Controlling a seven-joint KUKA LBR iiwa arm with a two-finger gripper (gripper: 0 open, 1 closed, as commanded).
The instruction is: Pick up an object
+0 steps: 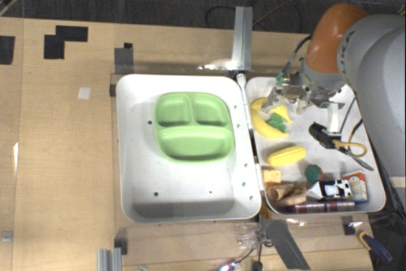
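1. camera view: gripper (287,100) low in right bin (374,197), over banana (266,124) and green piece (277,118).
2. finger state: cannot tell.
3. advice: centre on one item, descend straight, avoid neighbours.

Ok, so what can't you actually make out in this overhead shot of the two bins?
- Gripper, camera view: fingers lost against the banana and a green object; grasp unreadable.
- Right bin: far right side covered by the arm.
- Items along its near edge: crowded, too small to identify.
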